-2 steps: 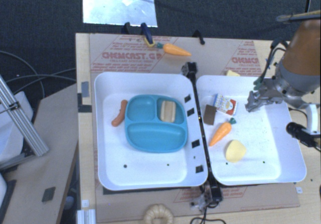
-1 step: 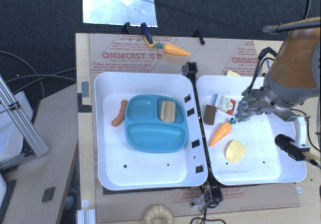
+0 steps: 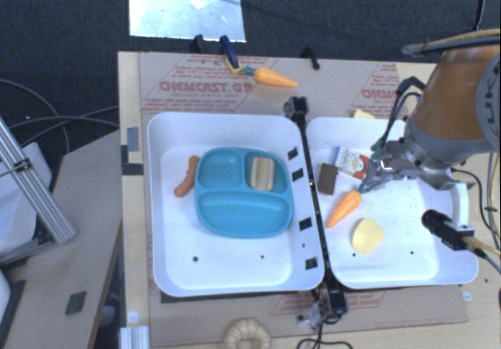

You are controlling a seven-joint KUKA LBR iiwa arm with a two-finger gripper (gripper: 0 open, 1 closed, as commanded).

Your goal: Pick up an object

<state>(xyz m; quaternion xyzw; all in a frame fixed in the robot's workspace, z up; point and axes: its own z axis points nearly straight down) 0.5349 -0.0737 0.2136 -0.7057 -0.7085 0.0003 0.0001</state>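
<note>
In the right bin (image 3: pixel 407 273) lie an orange carrot (image 3: pixel 343 208), a pale yellow rounded piece (image 3: pixel 367 235), a brown block (image 3: pixel 327 178) and a small white, blue and orange packet (image 3: pixel 347 158). My gripper (image 3: pixel 373 177) reaches down from the right, just right of the packet and above the carrot's thick end. Something small and red shows at its tip. The wrist hides part of the bin's right side.
The left bin (image 3: pixel 168 261) holds a blue divided plate (image 3: pixel 235 210) with a beige piece (image 3: pixel 261 174) in one compartment, and an orange sausage (image 3: pixel 186 176) beside it. Another carrot (image 3: pixel 273 77) lies on the board behind the bins. A yellow piece (image 3: pixel 362 113) sits at the right bin's far rim.
</note>
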